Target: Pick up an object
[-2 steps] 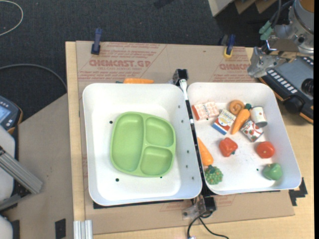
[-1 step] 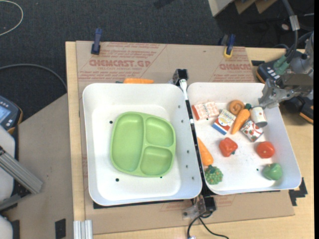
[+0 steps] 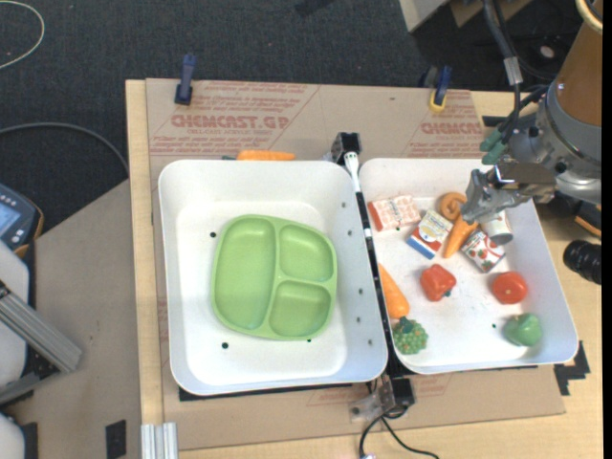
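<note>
Two white bins sit side by side on my desk (image 3: 287,113), and nothing has been lifted yet as far as I can judge. The left bin (image 3: 182,256) carries a green divided plate (image 3: 274,277). The right bin (image 3: 555,285) holds all the candidates for a pick: a red-and-white packet (image 3: 392,211), a blue-and-white carton (image 3: 429,232), a brown round piece (image 3: 449,204), an orange carrot (image 3: 458,237) lying at a slant, a small can (image 3: 484,251), a red pepper (image 3: 438,282), a red tomato (image 3: 509,288), a green pepper (image 3: 523,329), a second carrot (image 3: 392,295) against the left wall, and a broccoli floret (image 3: 410,336) near the front corner.

My tool (image 3: 490,202) hangs low over the back of the right bin, just above the slanted carrot's upper end and the can. I cannot tell whether it is released or clenched; the metal parts blur together from this angle, and I see nothing clearly between its tips. So I count the approach as made and the grasp and lift as still to do.

Room is tight where the tool is: carrot, can, carton and brown piece crowd together, touching or nearly so, and a descent there could nudge a neighbour. The tomato and green pepper stand more apart, with bare floor around them, though the green pepper lies near the bin's right wall. The second carrot hugs the divider between bins, a poor spot for closing around.
</note>
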Controlling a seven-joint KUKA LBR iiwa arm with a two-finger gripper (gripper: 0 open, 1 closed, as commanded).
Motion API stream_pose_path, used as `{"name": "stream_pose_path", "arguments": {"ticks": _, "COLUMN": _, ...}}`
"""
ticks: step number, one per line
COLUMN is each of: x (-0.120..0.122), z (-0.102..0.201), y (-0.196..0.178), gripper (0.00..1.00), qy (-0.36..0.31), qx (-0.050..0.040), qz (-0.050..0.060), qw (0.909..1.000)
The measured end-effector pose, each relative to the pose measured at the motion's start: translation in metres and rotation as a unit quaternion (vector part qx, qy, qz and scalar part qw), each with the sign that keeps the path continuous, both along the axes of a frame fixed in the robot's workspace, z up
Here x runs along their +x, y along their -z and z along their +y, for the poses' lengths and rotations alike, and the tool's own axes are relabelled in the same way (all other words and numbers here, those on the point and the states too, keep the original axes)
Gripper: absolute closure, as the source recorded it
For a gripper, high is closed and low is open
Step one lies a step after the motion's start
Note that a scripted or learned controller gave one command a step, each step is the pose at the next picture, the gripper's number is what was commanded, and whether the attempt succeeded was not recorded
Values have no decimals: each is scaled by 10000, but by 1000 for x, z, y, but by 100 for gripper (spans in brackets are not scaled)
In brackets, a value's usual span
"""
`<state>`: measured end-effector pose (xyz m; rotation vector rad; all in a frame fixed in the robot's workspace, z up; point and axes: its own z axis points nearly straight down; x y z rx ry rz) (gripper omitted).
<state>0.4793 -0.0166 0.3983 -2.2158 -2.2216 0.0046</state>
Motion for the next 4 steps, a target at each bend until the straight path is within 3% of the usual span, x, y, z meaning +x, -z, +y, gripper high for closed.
{"name": "stream_pose_path", "arguments": {"ticks": 1, "x": -1, "z": -30, "y": 77, "gripper": 100, "qy": 33, "qx": -7, "qz": 18, "qw": 10000}}
{"name": "stream_pose_path", "arguments": {"ticks": 2, "x": -2, "z": -79, "y": 181, "gripper": 100, "qy": 47, "qx": -4, "qz": 34, "qw": 10000}}
{"name": "stream_pose_path", "arguments": {"ticks": 3, "x": 0, "z": -76, "y": 175, "gripper": 0, "qy": 17, "qx": -4, "qz": -25, "qw": 10000}}
{"name": "stream_pose_path", "arguments": {"ticks": 4, "x": 19, "z": -14, "y": 216, "gripper": 0, "qy": -16, "qx": 16, "qz": 6, "qw": 10000}}
